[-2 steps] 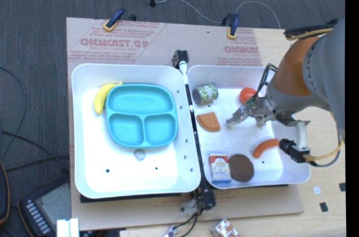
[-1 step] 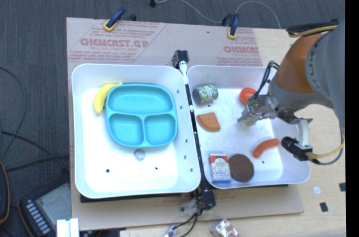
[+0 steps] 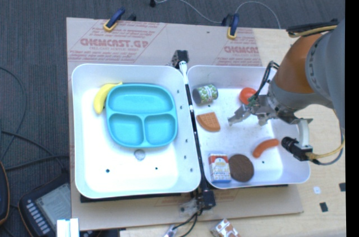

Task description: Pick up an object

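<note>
Claw (image 3: 245, 112) nr tomato (image 3: 247, 95), right bin (image 3: 291, 175)

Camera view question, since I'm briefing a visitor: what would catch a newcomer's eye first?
Probably the bright blue divided plate in the left bin, with a yellow banana against its upper left edge. Next, the grey and orange arm reaching in from the right, its gripper over the right bin between an orange cracker and a red tomato.

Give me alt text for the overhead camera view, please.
A gripper hovers in the right bin, among a tomato, can, sausage and cookie. The left bin holds a blue tray and banana.
</note>
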`<state>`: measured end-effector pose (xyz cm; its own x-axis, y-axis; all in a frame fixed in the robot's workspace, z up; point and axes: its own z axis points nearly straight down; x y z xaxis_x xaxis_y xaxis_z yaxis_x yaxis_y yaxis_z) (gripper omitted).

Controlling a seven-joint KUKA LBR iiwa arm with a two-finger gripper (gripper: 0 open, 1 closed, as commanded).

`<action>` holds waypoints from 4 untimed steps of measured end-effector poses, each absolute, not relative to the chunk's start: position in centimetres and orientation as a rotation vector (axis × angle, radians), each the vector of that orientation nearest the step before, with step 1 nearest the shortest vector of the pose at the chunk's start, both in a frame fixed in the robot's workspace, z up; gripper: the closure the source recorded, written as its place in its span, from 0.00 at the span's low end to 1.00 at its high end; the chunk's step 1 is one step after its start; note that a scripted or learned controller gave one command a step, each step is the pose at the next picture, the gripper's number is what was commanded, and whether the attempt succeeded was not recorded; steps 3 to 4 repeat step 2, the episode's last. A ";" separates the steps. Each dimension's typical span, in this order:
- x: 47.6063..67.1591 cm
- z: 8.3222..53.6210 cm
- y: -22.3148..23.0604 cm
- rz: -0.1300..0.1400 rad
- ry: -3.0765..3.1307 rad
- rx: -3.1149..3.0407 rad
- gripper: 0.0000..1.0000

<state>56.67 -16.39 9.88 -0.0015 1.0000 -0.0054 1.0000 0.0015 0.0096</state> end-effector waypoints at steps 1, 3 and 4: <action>56.7 10.8 -16.4 0.004 2.216 2.211 1.00; 56.7 10.8 -16.4 0.003 2.215 2.212 0.00; 56.7 10.8 -16.4 0.003 2.215 2.212 0.00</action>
